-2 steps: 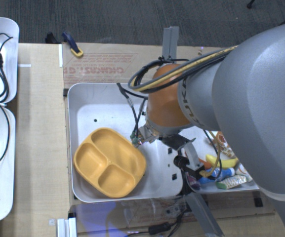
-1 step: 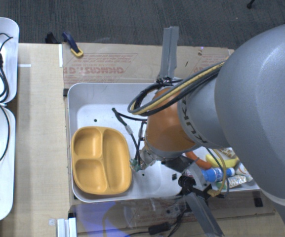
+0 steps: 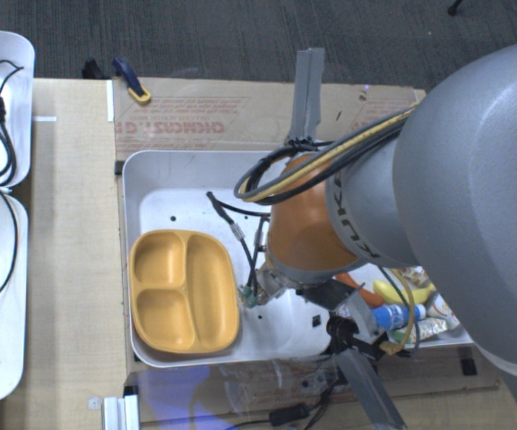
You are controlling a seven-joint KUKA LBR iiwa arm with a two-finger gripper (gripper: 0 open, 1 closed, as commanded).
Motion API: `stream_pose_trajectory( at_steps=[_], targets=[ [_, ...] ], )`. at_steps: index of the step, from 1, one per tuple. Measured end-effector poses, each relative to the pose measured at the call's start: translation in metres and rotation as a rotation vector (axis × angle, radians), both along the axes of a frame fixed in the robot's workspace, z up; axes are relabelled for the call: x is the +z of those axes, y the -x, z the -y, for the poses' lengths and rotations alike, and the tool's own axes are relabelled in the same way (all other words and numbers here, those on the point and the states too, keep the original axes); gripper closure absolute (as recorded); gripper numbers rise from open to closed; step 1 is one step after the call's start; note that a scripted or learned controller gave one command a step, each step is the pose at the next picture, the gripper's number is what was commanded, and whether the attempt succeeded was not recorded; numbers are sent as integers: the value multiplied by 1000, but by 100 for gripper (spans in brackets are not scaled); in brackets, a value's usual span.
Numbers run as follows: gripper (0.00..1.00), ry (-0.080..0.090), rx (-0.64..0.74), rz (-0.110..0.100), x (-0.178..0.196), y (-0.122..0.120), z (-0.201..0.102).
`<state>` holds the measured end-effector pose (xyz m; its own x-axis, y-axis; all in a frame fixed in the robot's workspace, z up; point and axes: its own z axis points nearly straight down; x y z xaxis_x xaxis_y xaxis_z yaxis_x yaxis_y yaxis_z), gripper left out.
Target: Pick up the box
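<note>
arm [image 3: 401,213] covers right half of bin [image 3: 164,173], so box not spotted anywhere, prob somewhere under it; gripper state can't tell. yellow tray [image 3: 185,289] lower left of bin, bottles [image 3: 400,305] lower right

Yellow divided tray [image 3: 185,289] lies in white bin [image 3: 164,186].

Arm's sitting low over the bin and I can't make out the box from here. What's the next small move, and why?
Probably lift the arm straight up a little. Its orange wrist band and cables cover the middle of the white bin, between the yellow divided tray and the cluttered items on the right; I can't pick out a box until that clears.
</note>
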<state>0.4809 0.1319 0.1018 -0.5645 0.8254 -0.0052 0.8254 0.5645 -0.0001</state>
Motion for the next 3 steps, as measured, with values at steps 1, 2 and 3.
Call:
stream_pose_trajectory(
  at_steps=[1, 2, 3],
  targets=[
    [100, 1, -8, 0, 8, -1, 2],
    [100, -3, 16, -3, 89, 3, 112],
    [100, -2, 94, -2, 324, 2, 152]
  ],
)
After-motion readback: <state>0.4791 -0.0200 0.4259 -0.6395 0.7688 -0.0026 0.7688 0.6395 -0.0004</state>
